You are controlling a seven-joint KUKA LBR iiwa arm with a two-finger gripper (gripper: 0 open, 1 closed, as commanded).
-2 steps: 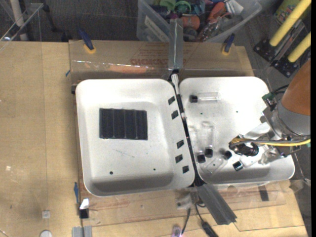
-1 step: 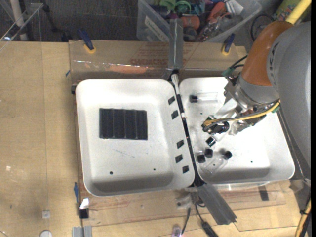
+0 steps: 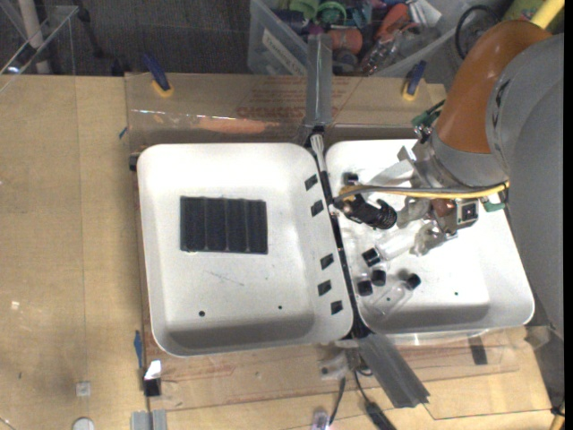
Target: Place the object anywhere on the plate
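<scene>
The plate (image 3: 224, 225) is a black ribbed rectangle lying flat on the floor of the left bin (image 3: 170, 177). My gripper (image 3: 387, 267) hangs low over the left half of the right bin (image 3: 483, 285), close to the divider between the two bins and well to the right of the plate. Around its tip I see small dark and clear pieces (image 3: 410, 281) against the white floor; I cannot tell which of them belong to the gripper and which are a loose object. Nothing rests on the plate.
The grey arm with its orange band (image 3: 483, 88) covers the right bin's upper right part. A metal rail (image 3: 315, 79) runs back from the divider. A clear crate of coloured toys (image 3: 358, 12) stands behind the bins.
</scene>
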